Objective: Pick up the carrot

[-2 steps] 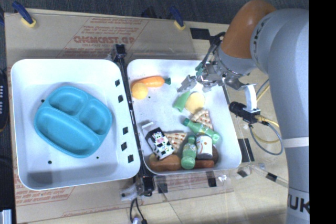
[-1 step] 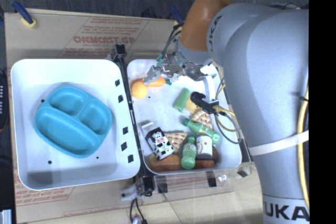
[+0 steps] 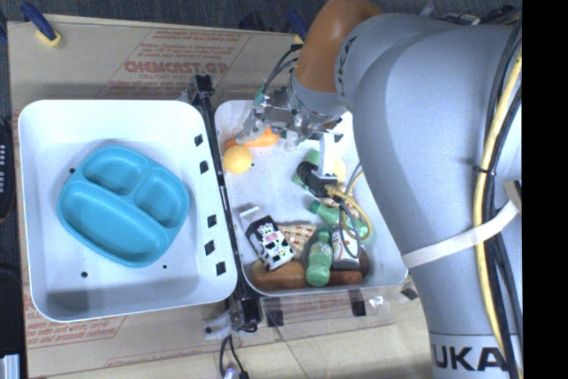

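Gripper (image 3: 282, 127): two-finger, metal, at the far end of the right bin, pointing down at the bin's upper left corner. Jaw state: cannot tell, since the wrist and cabling hide the tips.

Orange carrot (image 3: 259, 138): lies on the floor of the right bin near its far left corner, just beside the gripper, on its left and slightly lower in the view; contact between them looks possible but is unclear.

Round yellow ball-like fruit (image 3: 237, 159): just below the carrot, near the bin's left wall.

Shallow white right bin (image 3: 271, 182): also bears a cluster of toy foods at its near end, among them a green bottle-shaped piece (image 3: 319, 260) and a long brown sausage-like piece (image 3: 277, 277).

Shallow white left bin (image 3: 40, 191): bears a blue three-compartment plastic plate (image 3: 124, 204).

Grey arm with orange band (image 3: 426, 155): covers the right bin's right side.
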`<state>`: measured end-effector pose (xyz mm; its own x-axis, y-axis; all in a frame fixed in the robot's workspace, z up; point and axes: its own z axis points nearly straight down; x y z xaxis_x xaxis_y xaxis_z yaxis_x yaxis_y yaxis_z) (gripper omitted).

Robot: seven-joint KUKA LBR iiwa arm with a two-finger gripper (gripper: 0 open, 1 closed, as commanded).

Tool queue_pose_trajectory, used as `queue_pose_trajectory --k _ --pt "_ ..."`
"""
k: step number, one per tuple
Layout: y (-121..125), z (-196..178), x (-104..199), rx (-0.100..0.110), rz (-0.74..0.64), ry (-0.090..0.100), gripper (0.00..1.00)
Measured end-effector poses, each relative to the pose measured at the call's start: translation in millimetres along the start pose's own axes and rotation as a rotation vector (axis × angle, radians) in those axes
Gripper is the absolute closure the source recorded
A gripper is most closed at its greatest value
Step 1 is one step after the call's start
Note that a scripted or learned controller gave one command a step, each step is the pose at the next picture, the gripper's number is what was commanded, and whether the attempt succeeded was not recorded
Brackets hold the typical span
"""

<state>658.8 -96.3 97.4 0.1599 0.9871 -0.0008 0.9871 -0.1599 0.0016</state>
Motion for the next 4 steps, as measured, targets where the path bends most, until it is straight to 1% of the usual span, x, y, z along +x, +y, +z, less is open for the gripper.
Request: queue_pose_trajectory --k 1,2,3,4 --pt "-2.6 -7.7 -2.9 0.014 -0.008 -0.008 1.0" --pt "-2.5 -7.8 -2.9 0.015 -0.012 -0.011 0.0" --pt "-1.4 -18.3 -2.4 0.009 -0.018 -0.012 1.0" --pt "-1.5 -18.0 -2.3 0.01 -0.019 -0.013 0.0"
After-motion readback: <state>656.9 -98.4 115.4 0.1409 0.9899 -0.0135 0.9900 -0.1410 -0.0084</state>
